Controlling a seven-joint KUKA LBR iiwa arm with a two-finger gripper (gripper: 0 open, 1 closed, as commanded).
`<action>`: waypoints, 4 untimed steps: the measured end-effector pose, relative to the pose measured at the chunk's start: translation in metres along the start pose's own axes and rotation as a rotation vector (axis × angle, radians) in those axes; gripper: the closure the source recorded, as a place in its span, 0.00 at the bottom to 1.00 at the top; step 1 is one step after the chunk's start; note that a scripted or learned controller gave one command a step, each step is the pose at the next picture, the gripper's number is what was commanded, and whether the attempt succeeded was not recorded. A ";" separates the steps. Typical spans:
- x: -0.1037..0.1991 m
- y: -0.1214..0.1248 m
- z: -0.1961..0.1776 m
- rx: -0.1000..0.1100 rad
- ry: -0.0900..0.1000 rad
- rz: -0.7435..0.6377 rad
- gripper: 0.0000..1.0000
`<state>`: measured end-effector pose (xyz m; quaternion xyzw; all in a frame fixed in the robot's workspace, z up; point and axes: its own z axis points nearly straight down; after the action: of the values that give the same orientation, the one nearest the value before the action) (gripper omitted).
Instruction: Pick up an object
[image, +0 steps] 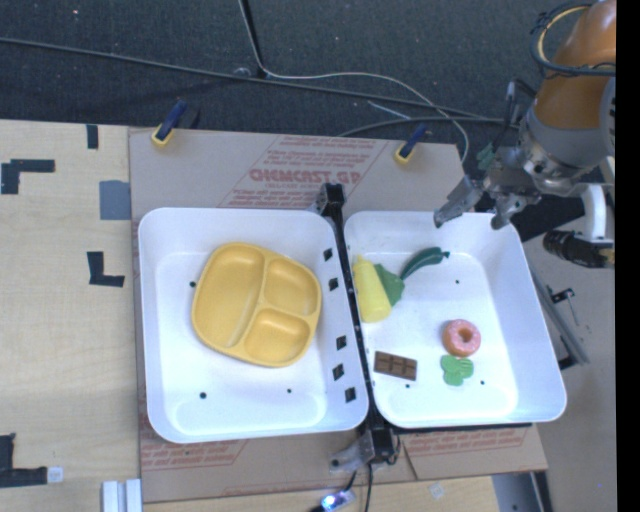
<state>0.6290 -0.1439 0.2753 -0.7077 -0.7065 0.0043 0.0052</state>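
Nearest the camera, in the right white plastic bin (530, 300), lies a flat brown chocolate bar (394, 366), and just beside it to the right a small green leafy toy (457, 371) touches a pink ring doughnut (461, 338). Farther back, a yellow corn cob with green husk (374, 289) rests against the bin's left wall, with a dark green pepper (424, 261) near it. The left white bin (160, 330) holds a yellow divided plastic plate (256, 303). Above the far right corner, the claw (478, 207) hangs spread apart, grasping nothing.
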 end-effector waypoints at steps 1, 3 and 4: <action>0.001 0.002 -0.008 -0.012 -0.002 -0.003 0.00; -0.012 -0.006 0.102 -0.006 -0.002 -0.002 0.00; -0.009 0.000 0.148 -0.008 -0.002 -0.004 0.00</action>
<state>0.6270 -0.1524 0.1269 -0.7064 -0.7078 0.0022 0.0015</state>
